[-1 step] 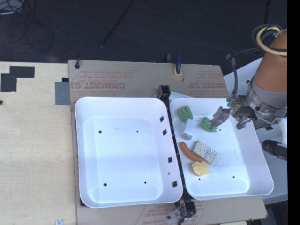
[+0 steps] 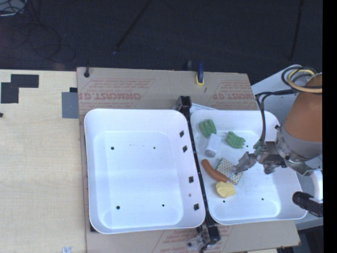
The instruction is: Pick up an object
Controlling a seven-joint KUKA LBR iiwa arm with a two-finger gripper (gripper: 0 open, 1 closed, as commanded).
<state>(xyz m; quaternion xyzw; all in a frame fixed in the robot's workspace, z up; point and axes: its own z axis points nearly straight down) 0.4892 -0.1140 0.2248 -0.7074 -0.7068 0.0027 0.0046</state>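
Dark floor with loose cables lies behind the pale wooden bench (image 2: 37, 183), and on it we see a cardboard sheet (image 2: 158, 91) carrying two shallow white bins side by side. We count the left bin (image 2: 100, 215) as bare white plastic, so everything worth picking sits in the right bin (image 2: 263, 207). From the right, the grey arm with its orange band (image 2: 308, 117) leans in over that bin, and its hand (image 2: 243, 164) hangs low beside a checkered block (image 2: 226, 168).

Whether the hand is spread or clenched we cannot tell; the tips blur into the block's edge, and nothing shows clearly between them.

Our worry is crowding. The checkered block touches an orange sausage-shaped piece (image 2: 214, 171) and sits just beside a yellow piece (image 2: 225, 190). A close here could, in our judgement, catch only a corner of the block and flip it away, or nudge the sausage piece aside.

Further off lie two green pieces (image 2: 207, 127) (image 2: 235, 139) and a small grey cylinder (image 2: 211, 151), well apart from the hand and unlikely to interfere.
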